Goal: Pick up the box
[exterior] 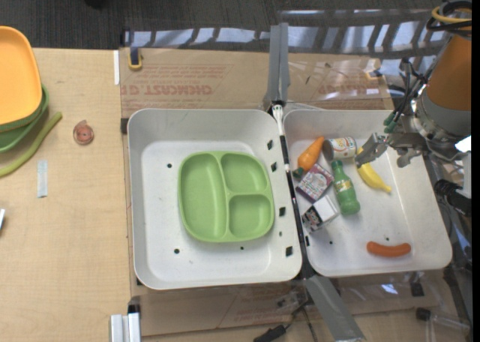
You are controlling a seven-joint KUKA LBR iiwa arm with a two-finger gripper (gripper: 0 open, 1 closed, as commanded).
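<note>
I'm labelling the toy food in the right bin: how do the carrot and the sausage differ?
The carrot is orange, tapered and slanted, lying at the bin's far left; the sausage is red, evenly thick and lies nearly level at the near right. The carrot sits among other items, close to the green bottle; the sausage lies alone. Both rest on the floor of the right bin.

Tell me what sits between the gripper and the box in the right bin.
In the camera view, the green bottle lies between the gripper and the box, with the banana just below the gripper. The carrot lies above that line.
</note>
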